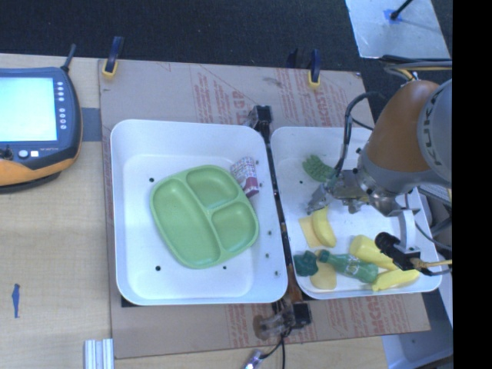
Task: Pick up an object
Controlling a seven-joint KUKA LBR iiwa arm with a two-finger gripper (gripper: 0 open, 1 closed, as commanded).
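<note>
In the left bin (pixel 131 206) we see a green plate (pixel 204 216) and a small can (pixel 247 175). In the right bin (pixel 288 148), the gripper (pixel 323 198) hangs just above a yellow banana (pixel 323 227), with its grip state impossible to tell.

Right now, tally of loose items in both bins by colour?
Green: 4 — divided plate, leafy piece, bottle, small dark-green piece
Yellow: 4
Red-and-white: 1 — can
Total: 9
</note>
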